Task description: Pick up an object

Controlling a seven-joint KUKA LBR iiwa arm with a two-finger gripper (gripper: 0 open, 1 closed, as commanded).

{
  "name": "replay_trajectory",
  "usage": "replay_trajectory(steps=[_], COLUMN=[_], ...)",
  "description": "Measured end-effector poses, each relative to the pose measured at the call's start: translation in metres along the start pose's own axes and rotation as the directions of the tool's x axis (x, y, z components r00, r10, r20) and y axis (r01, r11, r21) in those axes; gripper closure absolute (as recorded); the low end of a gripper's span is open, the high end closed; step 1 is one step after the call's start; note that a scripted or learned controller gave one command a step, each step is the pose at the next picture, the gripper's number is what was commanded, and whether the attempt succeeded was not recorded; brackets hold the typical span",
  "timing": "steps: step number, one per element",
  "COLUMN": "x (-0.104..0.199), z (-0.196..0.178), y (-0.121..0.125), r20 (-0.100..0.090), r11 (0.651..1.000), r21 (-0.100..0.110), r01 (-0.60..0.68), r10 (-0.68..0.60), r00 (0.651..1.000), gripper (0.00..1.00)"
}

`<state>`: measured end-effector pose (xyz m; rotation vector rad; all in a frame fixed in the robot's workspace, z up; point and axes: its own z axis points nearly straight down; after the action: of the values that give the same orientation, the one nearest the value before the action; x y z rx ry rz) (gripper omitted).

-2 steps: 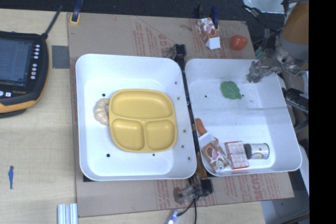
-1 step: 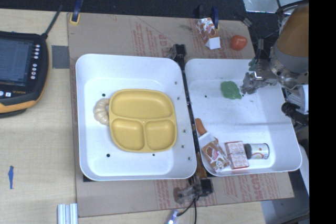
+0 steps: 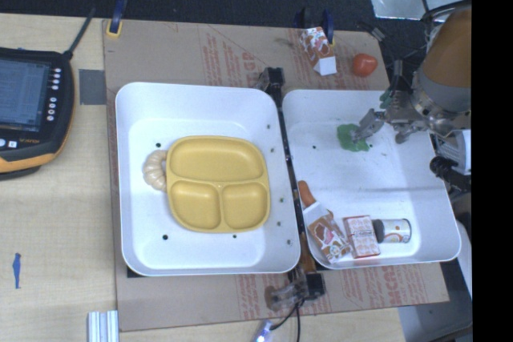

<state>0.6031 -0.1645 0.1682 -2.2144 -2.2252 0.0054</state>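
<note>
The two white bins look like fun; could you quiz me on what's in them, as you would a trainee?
1. True or false: the yellow divided plastic tray lies in the right white bin.
2. Which object is the gripper nearest: A the small green object, B the red round object, C the small can?
3. Fill in: the red round object sits ____ the bins.

Key: 1 false; 2 A; 3 outside.

The bench (image 3: 48, 204) bears 2 white bins (image 3: 136, 172), a tomato (image 3: 364, 64) and a pendant (image 3: 32, 112).
</note>
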Motion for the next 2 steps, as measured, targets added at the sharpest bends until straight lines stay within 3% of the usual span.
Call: replay_trajectory(steps=[1, 2], x=[-0.022, 0.031], z=[0.077, 0.077], y=[0.053, 0.002], r20=[0.0, 0.0], r11=[1.0, 1.0], r21=[0.0, 0.001], r01=[0.001, 0.002], r10=[-0.001, -0.002], r00=[1.0, 1.0], gripper=[0.0, 0.0])
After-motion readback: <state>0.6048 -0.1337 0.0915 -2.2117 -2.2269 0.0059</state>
